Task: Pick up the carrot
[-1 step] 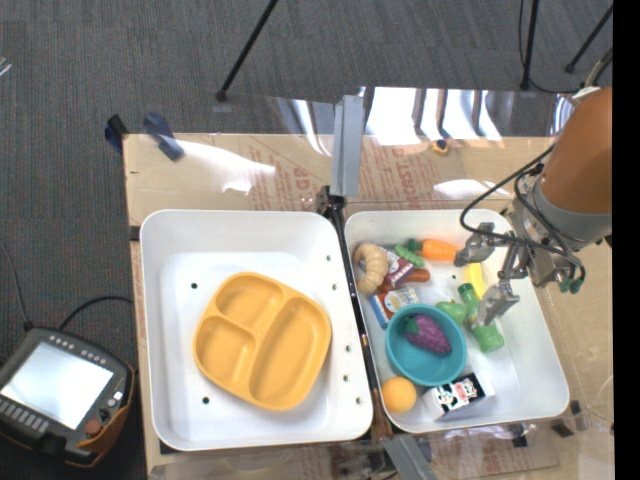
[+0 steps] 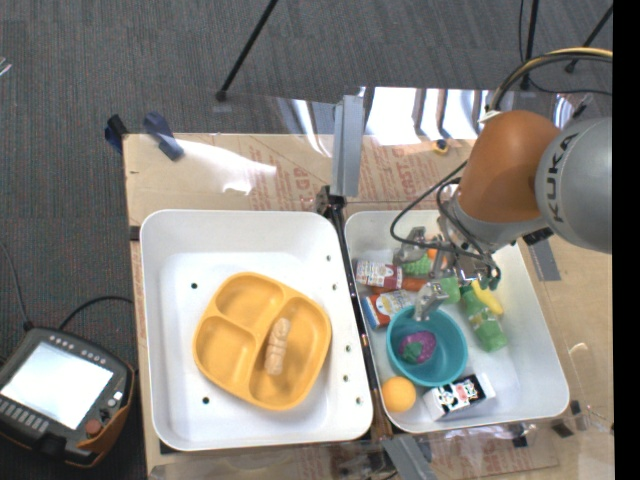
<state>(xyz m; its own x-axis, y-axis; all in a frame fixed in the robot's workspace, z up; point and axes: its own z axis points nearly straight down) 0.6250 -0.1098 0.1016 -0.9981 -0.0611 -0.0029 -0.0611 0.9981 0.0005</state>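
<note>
Orange carrot [image 2: 432, 254] beside tool [image 2: 436, 290]

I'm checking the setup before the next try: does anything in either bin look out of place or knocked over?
Nothing looks spilled or damaged. The right bin is crowded: a small milk carton lies on its side near the front beside an orange ball. The yellow divided plate sits askew in the left bin.

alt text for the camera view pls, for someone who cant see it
The gripper hangs low over the cluttered right bin, above a teal bowl among toy foods, an orange ball and a small milk carton. The left bin holds a yellow divided plate.
</note>
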